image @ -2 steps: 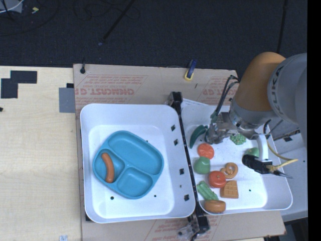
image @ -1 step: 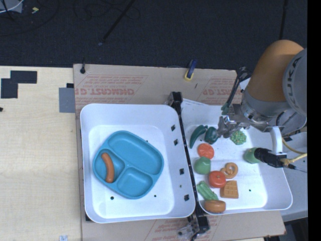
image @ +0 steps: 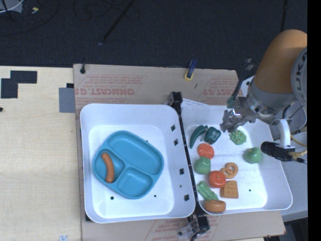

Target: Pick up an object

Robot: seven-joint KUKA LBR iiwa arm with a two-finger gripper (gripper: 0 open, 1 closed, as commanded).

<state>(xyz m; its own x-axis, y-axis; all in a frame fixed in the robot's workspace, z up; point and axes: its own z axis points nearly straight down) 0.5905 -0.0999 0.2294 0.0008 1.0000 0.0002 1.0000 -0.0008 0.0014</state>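
Note:
My gripper [image: 231,122] hangs over the back of the right bin [image: 275,195], just up and left of a light green broccoli piece [image: 238,136], with nothing seen in its grasp. To its left lie a dark green pepper [image: 212,134] and a dark green chili [image: 196,135]. Below them sit a red tomato [image: 205,150], a green lime [image: 202,165], another red tomato [image: 216,178], a pretzel [image: 230,170], a waffle [image: 229,189], a green pod [image: 206,190] and a bread roll [image: 214,206]. A green round fruit [image: 253,155] rests at the right.
The left bin [image: 95,119] holds a blue divided plate [image: 129,163] with an orange sausage [image: 107,166] in its left compartment. A black divider [image: 183,149] runs between the bins. The arm's orange band [image: 281,59] looms over the right bin's far corner.

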